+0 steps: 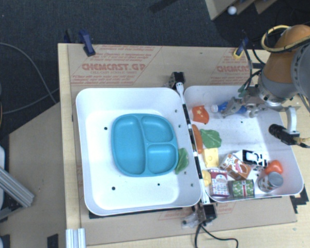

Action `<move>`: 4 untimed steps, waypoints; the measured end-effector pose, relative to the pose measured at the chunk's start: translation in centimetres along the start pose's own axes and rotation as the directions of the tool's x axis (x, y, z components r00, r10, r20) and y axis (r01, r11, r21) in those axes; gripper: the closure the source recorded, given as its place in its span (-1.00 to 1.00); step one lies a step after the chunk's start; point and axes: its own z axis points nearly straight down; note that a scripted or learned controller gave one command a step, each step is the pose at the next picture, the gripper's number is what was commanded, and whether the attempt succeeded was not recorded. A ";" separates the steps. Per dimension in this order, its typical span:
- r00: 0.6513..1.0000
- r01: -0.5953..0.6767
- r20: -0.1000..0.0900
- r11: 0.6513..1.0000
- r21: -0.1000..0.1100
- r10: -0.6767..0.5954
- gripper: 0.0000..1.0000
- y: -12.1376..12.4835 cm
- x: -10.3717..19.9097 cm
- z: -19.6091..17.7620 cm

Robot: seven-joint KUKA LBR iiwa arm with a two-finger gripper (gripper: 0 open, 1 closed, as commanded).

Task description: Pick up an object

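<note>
In the right bin [295, 175], jaws' state unreadable — the orange wedge [200, 114] looks light, stiff, smooth — pinch its flat sides.

Wooden bench [119, 61], two white bins [93, 138] [279, 133] side by side

right bin [294, 159] front crowded, back open

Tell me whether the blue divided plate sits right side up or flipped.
Right side up: the blue plate shows three recessed compartments facing the camera.
</note>
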 end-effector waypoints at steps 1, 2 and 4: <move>1.000 -0.003 0.007 1.000 0.016 0.003 -1.00 2.1 4.0 0.5; 1.000 -0.001 0.009 1.000 0.020 0.001 1.00 2.0 4.0 -0.4; 1.000 -0.002 0.002 1.000 0.000 0.002 -1.00 -4.4 2.4 -6.9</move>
